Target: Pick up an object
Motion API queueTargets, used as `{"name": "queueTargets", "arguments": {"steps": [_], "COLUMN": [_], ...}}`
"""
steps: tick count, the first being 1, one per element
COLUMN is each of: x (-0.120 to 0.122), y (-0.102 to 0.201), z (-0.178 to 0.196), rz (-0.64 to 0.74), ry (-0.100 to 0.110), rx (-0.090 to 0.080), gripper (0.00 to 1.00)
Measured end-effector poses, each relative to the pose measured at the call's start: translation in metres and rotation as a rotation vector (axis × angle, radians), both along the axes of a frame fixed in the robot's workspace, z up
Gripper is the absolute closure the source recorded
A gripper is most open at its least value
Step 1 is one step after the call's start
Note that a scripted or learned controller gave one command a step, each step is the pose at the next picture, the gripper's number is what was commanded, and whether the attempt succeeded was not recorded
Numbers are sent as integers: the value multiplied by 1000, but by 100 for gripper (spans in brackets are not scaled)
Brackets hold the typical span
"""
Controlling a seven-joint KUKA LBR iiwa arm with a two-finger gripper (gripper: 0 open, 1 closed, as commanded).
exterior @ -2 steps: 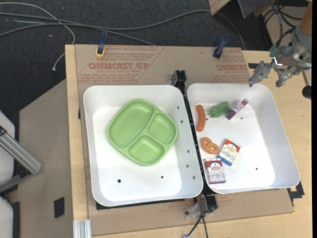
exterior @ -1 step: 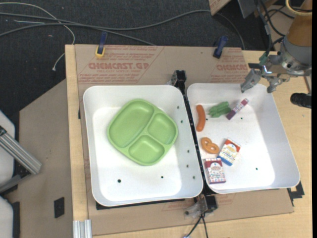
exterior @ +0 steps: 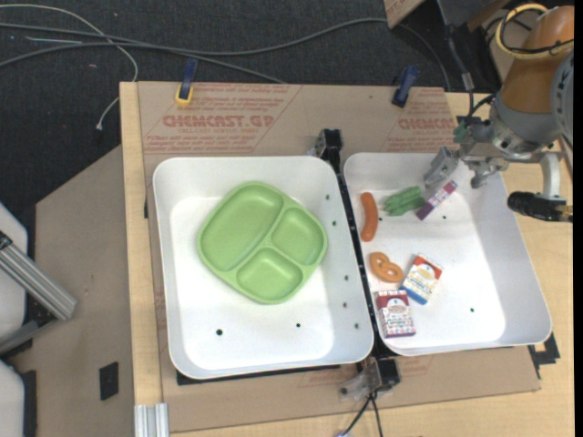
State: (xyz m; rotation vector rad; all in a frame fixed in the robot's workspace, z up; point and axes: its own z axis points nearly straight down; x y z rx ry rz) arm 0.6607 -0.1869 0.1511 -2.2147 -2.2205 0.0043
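My gripper (exterior: 460, 173) hangs over the far part of the right bin (exterior: 492, 271), open, with nothing seen between its fingers. Just below its left finger (exterior: 441, 167) lies a small purple and white tube (exterior: 435, 200). A green object (exterior: 402, 200) rests beside the tube to the left. Further left, an orange-red hot dog (exterior: 368, 217) lies along the bin's left wall. An orange pretzel (exterior: 384, 267), a blue and red small box (exterior: 422, 279) and a red and white small box (exterior: 393, 313) sit in the near part of the bin.
The left bin (exterior: 182, 244) holds a green divided plate (exterior: 263, 241). Black clips (exterior: 329, 142) sit where the two bins meet. A cardboard sheet (exterior: 219, 116) lies under both bins, held by blue clamps (exterior: 187, 85) at the back.
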Motion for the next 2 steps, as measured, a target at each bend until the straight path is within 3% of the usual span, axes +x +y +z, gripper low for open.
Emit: {"name": "queueTargets", "arguments": {"steps": [1,2], "x": [4,5], "y": [-5,-5], "z": [-44,-29], "rz": [-1,0], "ry": [-2,-7], "rx": [-1,-2], "gripper": [0,100]}}
